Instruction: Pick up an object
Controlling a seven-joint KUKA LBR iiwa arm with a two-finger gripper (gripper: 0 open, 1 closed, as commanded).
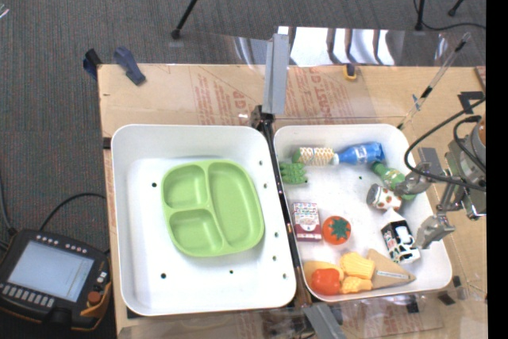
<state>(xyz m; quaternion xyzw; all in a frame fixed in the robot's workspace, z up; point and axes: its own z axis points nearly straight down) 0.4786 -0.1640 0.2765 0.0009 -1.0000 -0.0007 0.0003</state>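
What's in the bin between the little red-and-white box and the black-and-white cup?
In the camera view, a toy tomato sits between the red-and-white box and the black-and-white cup.

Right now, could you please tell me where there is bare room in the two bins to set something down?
The left bin has bare floor all around the green divided plate, widest along its near edge. In the right bin, one open patch lies mid-floor, between the blue bottle and the tomato. Its near corner, by the yellow corn, is crowded.

Grey metal hand (425, 206), 2 fingers, black cables
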